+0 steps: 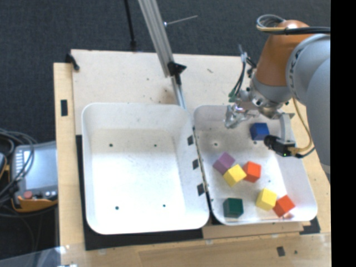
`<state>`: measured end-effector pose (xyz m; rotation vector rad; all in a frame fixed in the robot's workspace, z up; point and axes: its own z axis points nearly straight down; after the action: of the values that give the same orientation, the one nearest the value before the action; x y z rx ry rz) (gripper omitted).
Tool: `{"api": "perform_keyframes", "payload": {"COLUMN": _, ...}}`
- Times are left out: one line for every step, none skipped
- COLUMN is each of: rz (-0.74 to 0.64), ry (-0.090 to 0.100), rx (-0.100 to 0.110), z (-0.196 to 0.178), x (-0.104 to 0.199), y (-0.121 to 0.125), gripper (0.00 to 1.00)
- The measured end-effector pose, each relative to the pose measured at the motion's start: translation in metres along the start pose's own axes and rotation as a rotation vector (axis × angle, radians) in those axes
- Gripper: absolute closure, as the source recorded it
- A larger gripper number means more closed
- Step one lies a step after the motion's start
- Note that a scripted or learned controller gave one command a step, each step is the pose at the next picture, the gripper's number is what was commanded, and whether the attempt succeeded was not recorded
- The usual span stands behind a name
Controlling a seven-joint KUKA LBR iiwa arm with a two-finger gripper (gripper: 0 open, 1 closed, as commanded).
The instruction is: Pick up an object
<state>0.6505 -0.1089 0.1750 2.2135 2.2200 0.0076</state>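
Observation:
Several small blocks lie in the right bin [297, 174]. A purple block [224, 162] touches a yellow block [235, 174], with an orange block [252, 171] just to their right. Toward the front sit a green block [233, 207], a second yellow block [266, 198] and a second orange block [284, 205]. A blue block [259, 130] lies near the bin's back, close under the arm's wrist. My gripper [234, 117] hangs over the back left of the right bin, left of the blue block, with nothing visibly held.
The left bin [139, 166] stands beside the right one. A slanted metal rail [158, 35] rises from behind the bins. A cable and small black part [278, 143] hang off the wrist near the blue block.

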Motion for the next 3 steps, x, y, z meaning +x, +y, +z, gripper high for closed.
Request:
{"api": "perform_keyframes", "payload": {"rz": 0.002, "ry": 0.0, "rx": 0.0, "z": -0.062, "x": -0.005, "y": -0.005, "gripper": 1.0}}
{"api": "perform_keyframes", "payload": {"rz": 0.003, "ry": -0.001, "rx": 0.009, "z": -0.052, "x": -0.007, "y": -0.005, "gripper": 1.0}}
{"api": "perform_keyframes", "payload": {"rz": -0.003, "ry": 0.002, "rx": 0.009, "z": -0.048, "x": 0.053, "y": -0.004, "gripper": 1.0}}
